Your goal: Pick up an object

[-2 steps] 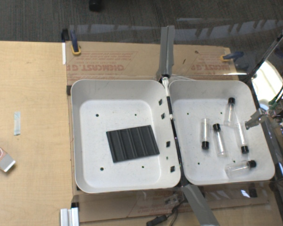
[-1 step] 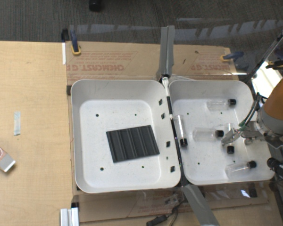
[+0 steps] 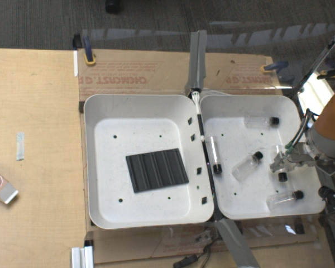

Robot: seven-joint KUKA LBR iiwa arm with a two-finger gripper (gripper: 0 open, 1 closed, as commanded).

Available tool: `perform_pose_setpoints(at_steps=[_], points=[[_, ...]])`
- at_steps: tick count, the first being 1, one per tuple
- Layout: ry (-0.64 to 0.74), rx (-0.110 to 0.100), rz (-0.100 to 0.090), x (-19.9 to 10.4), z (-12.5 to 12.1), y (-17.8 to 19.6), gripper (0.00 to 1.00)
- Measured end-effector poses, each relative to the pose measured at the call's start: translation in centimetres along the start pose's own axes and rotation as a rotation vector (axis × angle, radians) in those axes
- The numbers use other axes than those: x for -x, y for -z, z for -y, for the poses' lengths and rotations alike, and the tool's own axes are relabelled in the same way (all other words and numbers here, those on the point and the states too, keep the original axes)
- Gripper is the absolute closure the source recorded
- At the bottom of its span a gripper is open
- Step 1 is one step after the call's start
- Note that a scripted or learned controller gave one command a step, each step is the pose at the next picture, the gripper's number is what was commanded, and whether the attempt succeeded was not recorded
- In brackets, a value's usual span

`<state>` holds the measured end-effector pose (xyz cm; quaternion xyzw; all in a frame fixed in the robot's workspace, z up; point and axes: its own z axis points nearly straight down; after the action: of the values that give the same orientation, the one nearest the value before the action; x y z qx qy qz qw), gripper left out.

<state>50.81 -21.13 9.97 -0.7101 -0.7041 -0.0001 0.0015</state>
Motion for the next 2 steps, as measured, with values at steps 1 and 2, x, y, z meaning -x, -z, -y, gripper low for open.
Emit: perform_pose_setpoints(at_steps=[1,2], points=[[-0.135,0.000,0.003,-5.2,-2.6,11.3,1.00],[-0.069,-0.002,0.004,-12.1,-7.6,11.6,1.00]])
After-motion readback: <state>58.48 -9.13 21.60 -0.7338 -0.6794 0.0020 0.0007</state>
